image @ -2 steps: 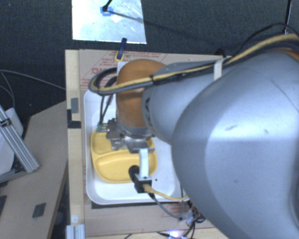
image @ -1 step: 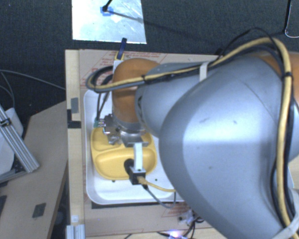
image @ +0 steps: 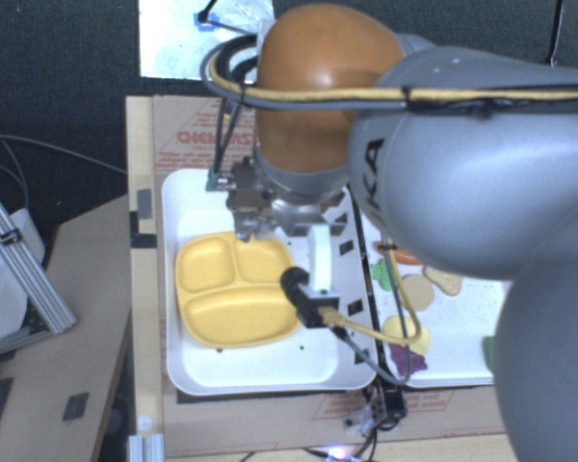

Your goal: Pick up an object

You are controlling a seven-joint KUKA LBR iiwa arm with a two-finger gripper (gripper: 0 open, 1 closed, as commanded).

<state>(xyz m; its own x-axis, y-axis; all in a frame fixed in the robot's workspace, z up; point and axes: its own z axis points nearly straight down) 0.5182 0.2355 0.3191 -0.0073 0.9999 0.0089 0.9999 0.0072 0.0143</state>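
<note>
A yellow divided plate (image: 233, 292) lies in the left white bin (image: 260, 373), filling its left half. My gripper (image: 248, 221) hangs low over the plate's far edge, near the rim between its two upper compartments. The big grey arm with its orange band covers the bin's far right part and whatever lies under it. I see nothing held in the gripper.
The right bin (image: 462, 369) holds several small toy pieces: an orange one (image: 402, 255), a green one (image: 381, 278), tan ones (image: 443, 280), a yellow one (image: 398, 328) and a purple one (image: 410, 360). A cardboard sheet (image: 188, 133) lies under the bins.
</note>
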